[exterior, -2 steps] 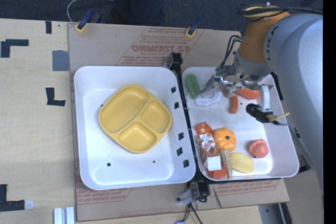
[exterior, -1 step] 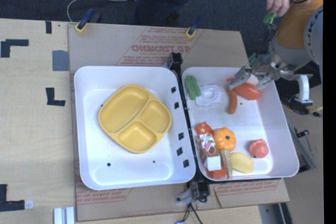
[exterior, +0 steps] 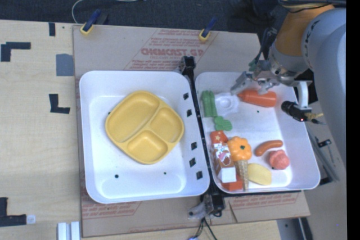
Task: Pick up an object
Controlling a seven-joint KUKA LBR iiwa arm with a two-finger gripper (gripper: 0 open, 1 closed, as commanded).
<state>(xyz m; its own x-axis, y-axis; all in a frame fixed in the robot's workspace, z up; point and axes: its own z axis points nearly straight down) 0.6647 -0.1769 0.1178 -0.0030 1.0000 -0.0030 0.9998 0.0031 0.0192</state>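
My gripper [exterior: 254,85] hangs over the back of the right bin [exterior: 301,140], open, with nothing between its fingers. Just below it an orange carrot [exterior: 259,99] lies on the bin floor. Left of the carrot sit a clear cup [exterior: 225,103] and a green cucumber [exterior: 208,103]. Toward the front lie an orange pepper [exterior: 241,148], a sausage [exterior: 268,147], a pink-red fruit [exterior: 279,160], a yellow fruit [exterior: 259,174] and a red packet [exterior: 220,150].
The left bin [exterior: 93,137] holds a yellow divided plate [exterior: 145,126]. A ridge with black clips [exterior: 194,121] divides the bins. The arm's orange band [exterior: 298,25] and grey body stand over the right bin's far right side.
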